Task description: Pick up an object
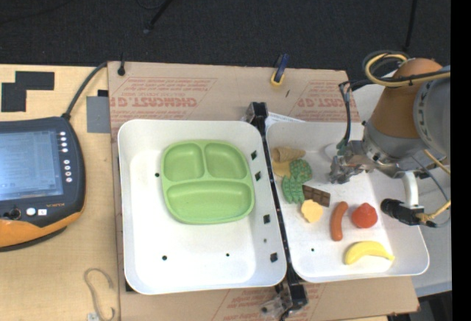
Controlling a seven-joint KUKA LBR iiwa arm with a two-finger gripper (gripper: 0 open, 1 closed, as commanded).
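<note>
The right bin (412, 257) holds several toy foods: a yellow banana (367, 253), a red tomato (364, 216), a red-brown sausage (338, 221), a yellow cheese piece (312, 212), a brown chocolate piece (316, 195), a green broccoli-like piece (296, 181) and a tan piece (283, 155). My gripper (341, 171) hangs low over the upper middle of this bin, right of the green piece and above the sausage. Nothing shows between its fingers.
The left bin (140, 253) carries a green divided plate (207, 181). A tablet-like pendant (33, 176) lies at the far left of the bench. The arm's grey body with its orange band (401, 110) covers the right bin's upper right corner. A blue-yellow clamp (279, 71) sits behind the bins.
</note>
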